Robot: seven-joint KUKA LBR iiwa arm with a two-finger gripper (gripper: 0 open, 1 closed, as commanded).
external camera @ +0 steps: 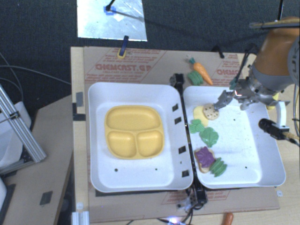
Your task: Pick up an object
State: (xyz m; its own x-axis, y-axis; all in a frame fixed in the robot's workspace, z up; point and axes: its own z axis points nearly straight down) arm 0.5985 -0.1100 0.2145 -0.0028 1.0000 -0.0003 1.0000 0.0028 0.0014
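Observation:
The right bin [246,146] holds several toy foods along its left side: a chocolate-chip cookie [211,112] on a pale yellow piece [199,111], a small green piece [195,125], a green leafy piece [209,136], a purple-topped piece [205,157] and a green pod [218,167]. My gripper [224,100] hangs over the bin's upper part, just up and right of the cookie, with nothing visibly held.
In the left bin [95,125] lies a yellow divided plate [134,131]. A toy carrot [202,70] and a green piece [195,78] lie on the cardboard behind the right bin. A blue and yellow tool [123,47] rests near the bench's back edge.

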